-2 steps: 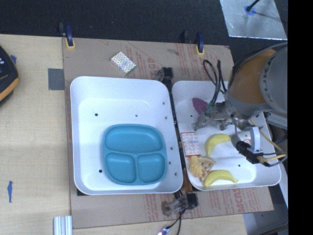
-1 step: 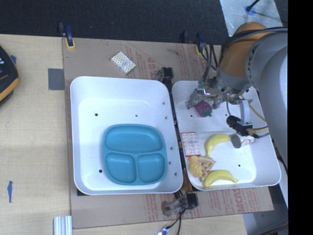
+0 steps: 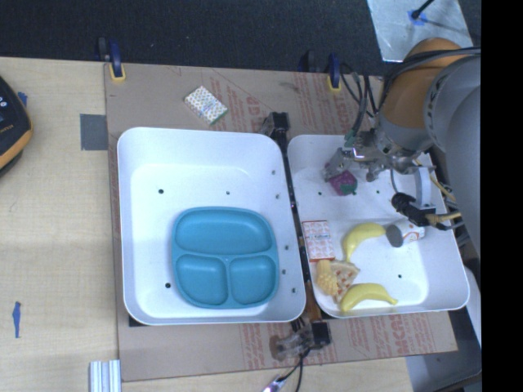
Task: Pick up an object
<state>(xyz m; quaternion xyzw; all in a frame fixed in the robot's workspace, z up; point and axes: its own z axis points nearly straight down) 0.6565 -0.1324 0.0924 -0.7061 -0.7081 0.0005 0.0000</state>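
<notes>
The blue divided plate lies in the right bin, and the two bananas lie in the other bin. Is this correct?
Not quite. The camera view shows the blue divided plate in the left bin; the two bananas lie in the right bin.

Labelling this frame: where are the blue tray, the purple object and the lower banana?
blue tray [image 3: 223, 256], camera view, centre divider.
purple object [image 3: 344, 183], camera view, its middle.
lower banana [image 3: 366, 297], camera view, mid-curve.

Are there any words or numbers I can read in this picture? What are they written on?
No text here can be read for sure.
Cardboard sheet under the bins: faint red printing, too blurred to read.
Small card in the right bin: red and white print, too small to read.
Patterned packet on the cardboard: pattern only, no letters I can make out.
Blue tray in the left bin: no writing.
</notes>
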